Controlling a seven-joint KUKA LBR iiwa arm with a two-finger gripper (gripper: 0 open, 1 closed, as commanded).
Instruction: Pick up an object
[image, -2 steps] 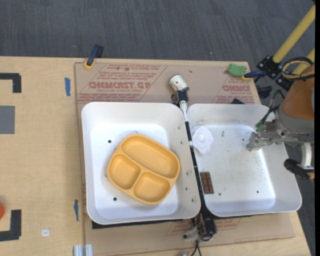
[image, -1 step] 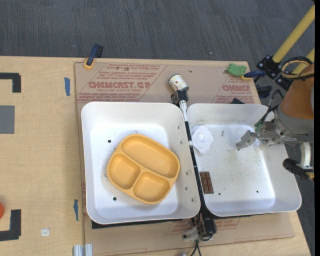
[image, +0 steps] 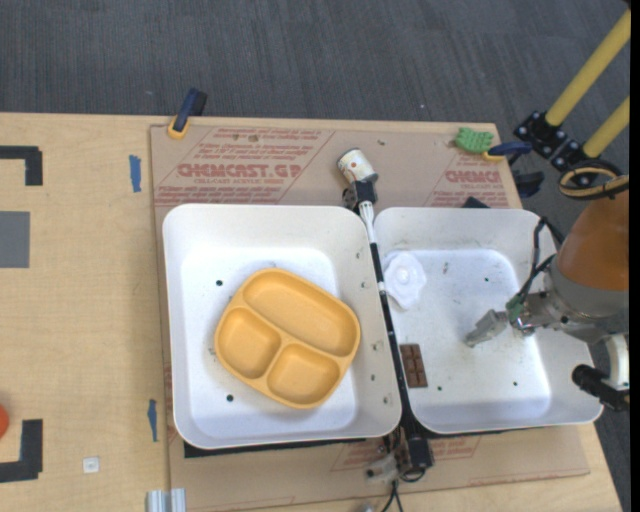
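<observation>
1. Gripper (image: 487, 328) hangs low over the right bin (image: 520, 400), near the middle of its floor, arm (image: 598, 262) reaching in across the bin's right edge.
2. Fingers: grey and blurred against the white floor, so I cannot tell how far apart they stand, nor see anything between them.
3. White crumpled object (image: 404, 279) lies by the right bin's left edge, toward its far corner, well apart from the gripper.
4. Small brown block (image: 413, 365) sits at the same bin's left edge, nearer the front.
5. Yellow divided tray (image: 288, 337) fills the left bin's (image: 200, 240) middle, three compartments, tilted askew.
</observation>
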